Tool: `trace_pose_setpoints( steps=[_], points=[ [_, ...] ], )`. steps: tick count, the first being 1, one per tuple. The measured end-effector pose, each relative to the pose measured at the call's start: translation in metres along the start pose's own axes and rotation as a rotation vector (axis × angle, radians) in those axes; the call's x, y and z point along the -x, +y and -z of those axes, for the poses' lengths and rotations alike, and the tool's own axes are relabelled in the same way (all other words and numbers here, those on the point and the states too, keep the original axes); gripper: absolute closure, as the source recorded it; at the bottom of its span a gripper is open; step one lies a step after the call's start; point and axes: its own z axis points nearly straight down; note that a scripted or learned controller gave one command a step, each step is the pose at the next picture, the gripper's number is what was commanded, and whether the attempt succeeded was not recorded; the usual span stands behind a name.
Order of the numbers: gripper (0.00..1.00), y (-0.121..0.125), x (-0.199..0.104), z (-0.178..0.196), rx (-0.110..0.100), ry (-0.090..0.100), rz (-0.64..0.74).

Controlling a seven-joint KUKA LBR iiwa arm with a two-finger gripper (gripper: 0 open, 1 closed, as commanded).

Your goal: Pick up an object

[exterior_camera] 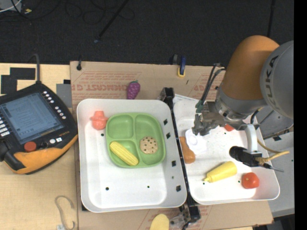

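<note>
Hovering pincer point(200, 128) over right bin point(268, 190), just above white object point(193, 140)

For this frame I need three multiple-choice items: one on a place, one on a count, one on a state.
1. Where does the yellow corn cob lie?
A. in the green divided plate
B. in the right white bin
C. on the cardboard

2. How many toy foods lie in the green divided plate?
A. one
B. two
C. four

3. Where is the gripper?
A. over the left white bin
B. low over the right white bin's left part
C. beside the grey tablet

Answers: 1 A, the cob rests in the plate's lower left compartment. 2 B, the cob and the round brown cookie. 3 B, it hangs above a white item near that bin's left wall.
</note>
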Motion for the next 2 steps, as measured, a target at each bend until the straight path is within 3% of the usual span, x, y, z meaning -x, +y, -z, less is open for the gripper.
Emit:
trace_pose_setpoints(
  steps=[1,2],
  points=[
    [1.0,0.003,0.0,-0.019,-0.002,-0.002,-0.002],
    [1.0,0.001,-0.004,0.002,0.003,-0.002,-0.003]
  ],
)
